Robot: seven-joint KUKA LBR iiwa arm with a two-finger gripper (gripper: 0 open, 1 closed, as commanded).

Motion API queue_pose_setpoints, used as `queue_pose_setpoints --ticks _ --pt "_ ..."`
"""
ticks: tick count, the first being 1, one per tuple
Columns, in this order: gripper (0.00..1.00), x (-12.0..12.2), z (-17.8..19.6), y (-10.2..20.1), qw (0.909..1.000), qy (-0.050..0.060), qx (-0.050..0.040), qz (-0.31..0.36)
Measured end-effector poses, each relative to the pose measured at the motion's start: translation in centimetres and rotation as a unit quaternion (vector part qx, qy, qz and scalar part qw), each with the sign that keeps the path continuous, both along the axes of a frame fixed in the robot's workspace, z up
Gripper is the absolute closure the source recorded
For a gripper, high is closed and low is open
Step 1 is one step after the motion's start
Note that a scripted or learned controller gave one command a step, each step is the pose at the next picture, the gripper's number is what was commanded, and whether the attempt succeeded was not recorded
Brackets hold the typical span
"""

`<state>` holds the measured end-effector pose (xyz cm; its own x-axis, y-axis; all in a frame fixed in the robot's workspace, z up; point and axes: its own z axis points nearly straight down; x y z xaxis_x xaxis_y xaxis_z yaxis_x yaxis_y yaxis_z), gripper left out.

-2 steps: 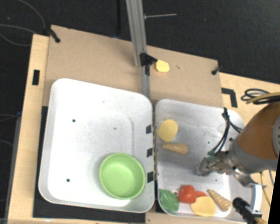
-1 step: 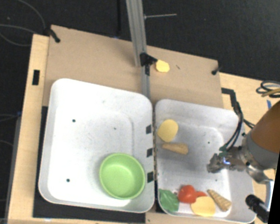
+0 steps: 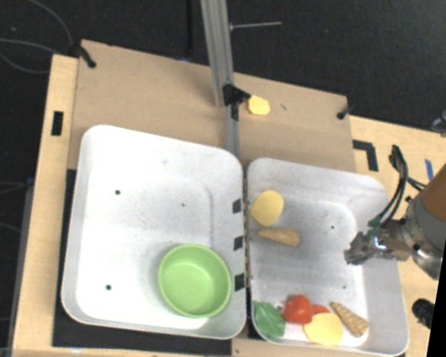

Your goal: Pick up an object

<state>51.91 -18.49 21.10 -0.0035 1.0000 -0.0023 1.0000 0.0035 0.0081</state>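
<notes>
Rightward, gripper (image 3: 356, 255) hovers above bare right bin (image 3: 323, 191) floor.

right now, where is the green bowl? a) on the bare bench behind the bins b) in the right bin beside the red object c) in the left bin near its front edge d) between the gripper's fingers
c: the green bowl sits upright in the left bin, toward its front right corner, while the red object lies in the right bin and the gripper hangs over that right bin.
</notes>
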Motion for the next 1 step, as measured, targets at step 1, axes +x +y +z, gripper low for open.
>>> queue_pose_setpoints --ticks 1 --pt "1.0 0.56 -0.4 5.48 1.0 0.003 0.0018 0.002"
